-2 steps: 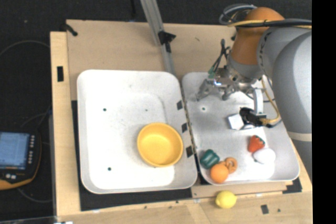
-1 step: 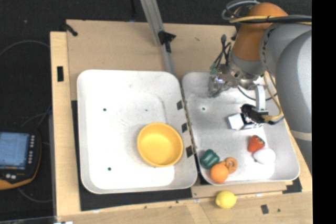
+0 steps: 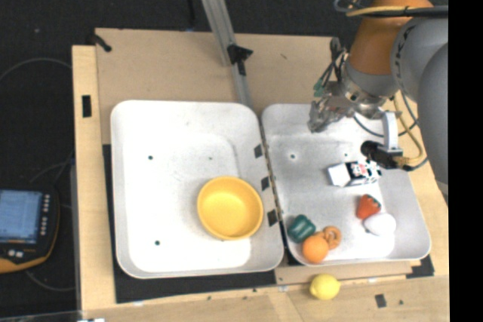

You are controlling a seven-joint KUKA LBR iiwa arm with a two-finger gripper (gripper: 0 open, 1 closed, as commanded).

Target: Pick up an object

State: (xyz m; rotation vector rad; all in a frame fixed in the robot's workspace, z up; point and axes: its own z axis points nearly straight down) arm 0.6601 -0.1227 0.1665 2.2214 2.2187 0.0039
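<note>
The right bin (image 3: 302, 139) holds several small objects along its near side: a white carton with dark print (image 3: 352, 173), a red piece (image 3: 368, 205), a white egg-like piece (image 3: 379, 225), a green block (image 3: 301, 226), an orange ball (image 3: 315, 248) and a small brown piece (image 3: 332, 236). My gripper (image 3: 322, 117) hangs over the far part of the right bin, well away from those objects, below the orange wrist band (image 3: 381, 41). Nothing shows between its fingers.
A yellow bowl (image 3: 229, 207) sits in the left bin (image 3: 151, 162) near its right wall. A yellow lemon (image 3: 324, 286) lies on the bench outside the right bin's near edge. A grey metal pole (image 3: 219, 11) slants up behind the bins. A handheld pendant (image 3: 26, 226) lies at far left.
</note>
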